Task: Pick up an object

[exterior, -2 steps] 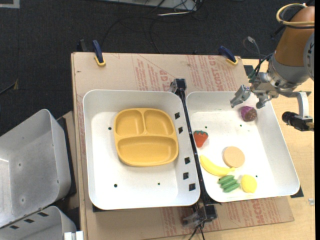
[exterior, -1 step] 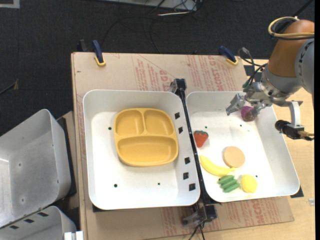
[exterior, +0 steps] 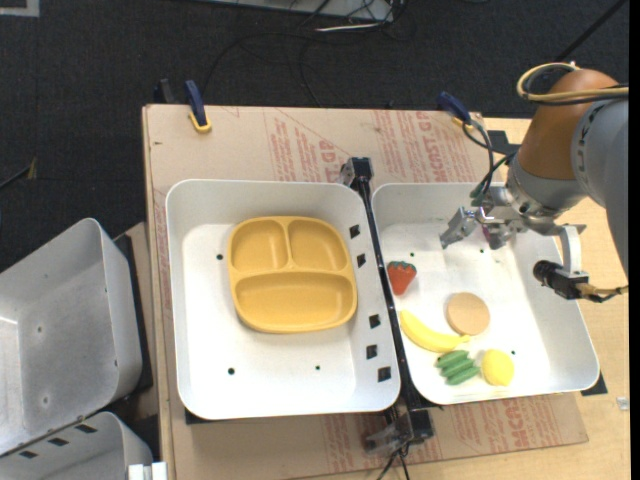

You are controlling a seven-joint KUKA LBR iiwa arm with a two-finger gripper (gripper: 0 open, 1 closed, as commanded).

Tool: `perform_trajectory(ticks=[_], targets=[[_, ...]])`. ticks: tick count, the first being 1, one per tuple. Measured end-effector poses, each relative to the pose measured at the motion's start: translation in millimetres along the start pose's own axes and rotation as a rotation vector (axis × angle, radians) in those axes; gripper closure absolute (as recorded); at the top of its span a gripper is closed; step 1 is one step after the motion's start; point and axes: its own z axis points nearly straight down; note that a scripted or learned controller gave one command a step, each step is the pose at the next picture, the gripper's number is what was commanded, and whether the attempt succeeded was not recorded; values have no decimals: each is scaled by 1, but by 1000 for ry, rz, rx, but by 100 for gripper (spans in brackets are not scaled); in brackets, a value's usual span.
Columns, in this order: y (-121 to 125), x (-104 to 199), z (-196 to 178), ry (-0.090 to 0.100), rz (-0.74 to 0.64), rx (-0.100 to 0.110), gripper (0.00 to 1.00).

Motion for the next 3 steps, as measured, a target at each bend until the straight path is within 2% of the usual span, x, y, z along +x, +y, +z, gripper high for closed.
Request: perform_trajectory(ticks=[1,2,3], targets=[[0,1,19,0,-1,-2,0],[1,1,7,-2,-2,-7,100],[-1,-4,-56,-3,1,-12,100]])
